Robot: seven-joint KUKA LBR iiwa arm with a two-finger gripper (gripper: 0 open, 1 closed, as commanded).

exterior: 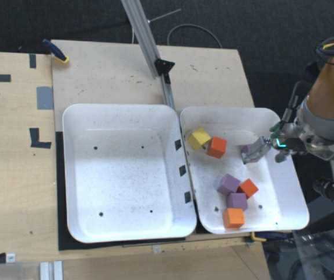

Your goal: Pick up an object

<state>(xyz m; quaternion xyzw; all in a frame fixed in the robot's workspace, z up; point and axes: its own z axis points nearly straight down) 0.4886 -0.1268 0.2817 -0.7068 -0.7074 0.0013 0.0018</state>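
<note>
So the arm comes in from the right side, grey with that orange band up top; the claw is down inside the right bin, hovering near the upper right part of it; there's something purplish right at the tip of the claw but honestly I can't tell whether the claw is spread or pinched on anything, it's too small and blurry from this angle.

All the blocks are in the right bin; a yellow block sits near the bin's upper left, touching an orange block just to its right; lower down there's a little cluster: a purple block with a small orange block right beside it, then another purple block just below, and a lighter orange block touching that one from underneath, close to the bin's front wall.

The left bin is right next to it, both sitting on the wooden table; a metal rail runs diagonally from the top down to where the two bins meet; there's a blue and yellow clamp at the table's far left corner, and grey tape patches on the left.
</note>
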